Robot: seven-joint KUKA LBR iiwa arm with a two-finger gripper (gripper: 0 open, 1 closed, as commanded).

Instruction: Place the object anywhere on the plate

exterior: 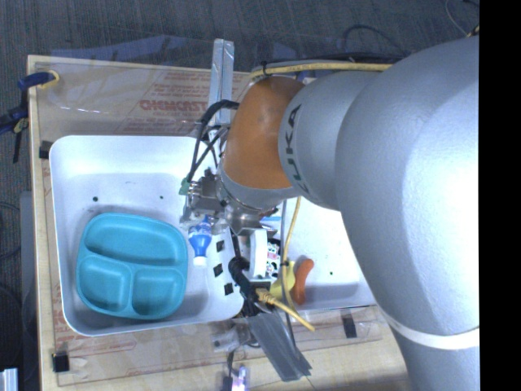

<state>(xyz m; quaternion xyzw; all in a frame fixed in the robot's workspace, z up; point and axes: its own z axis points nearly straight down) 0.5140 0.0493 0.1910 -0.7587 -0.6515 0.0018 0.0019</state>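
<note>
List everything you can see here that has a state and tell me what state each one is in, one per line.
Blue plate: lying flat in the left bin, its three compartments empty.
Left bin: holds the plate.
Right bin: holds an orange object at its near side, largely covered by the arm.
Orange object: lying in the right bin, not on the plate.
Tool: over the divide between the bins, beside the plate's right edge.

Lower left of the frame: plate (130,274) inside the left bin (98,169), toward its near wall. Centre: gripper (213,233) over the divide between bins, just right of the plate. Lower centre-right: small object (302,278) in the right bin (346,275).
</note>
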